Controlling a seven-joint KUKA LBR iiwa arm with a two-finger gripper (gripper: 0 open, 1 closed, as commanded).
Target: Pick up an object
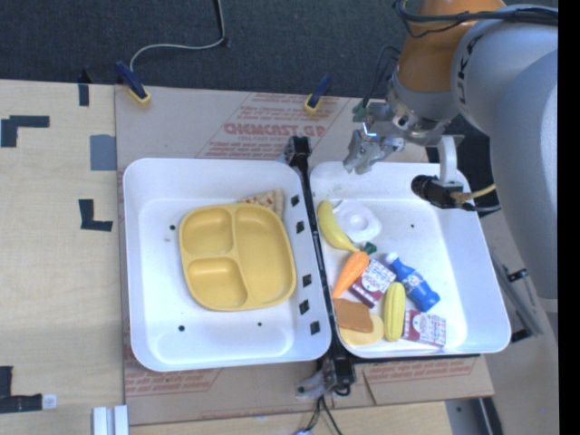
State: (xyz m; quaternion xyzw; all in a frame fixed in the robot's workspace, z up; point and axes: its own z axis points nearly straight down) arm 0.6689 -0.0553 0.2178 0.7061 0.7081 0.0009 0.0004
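My gripper [359, 159] hangs over the back rim of the right bin [471, 270], near its far left corner, with nothing seen between its fingers. The right bin holds toy food in its front half: a banana [333, 228], a carrot [350, 273], a corn cob [394, 310], a blue bottle [413, 284], a slice of bread [355, 316], a red and white packet [424, 326] and a white fried egg [358, 218]. The gripper stands behind and above the banana, apart from every item.
The left bin [154, 243] holds a yellow divided plate [237, 256], with a pizza slice [265, 198] showing behind it. Black clips [297, 149] join the bins along the middle wall. Blue and yellow clamps [133, 82] sit on the cardboard behind.
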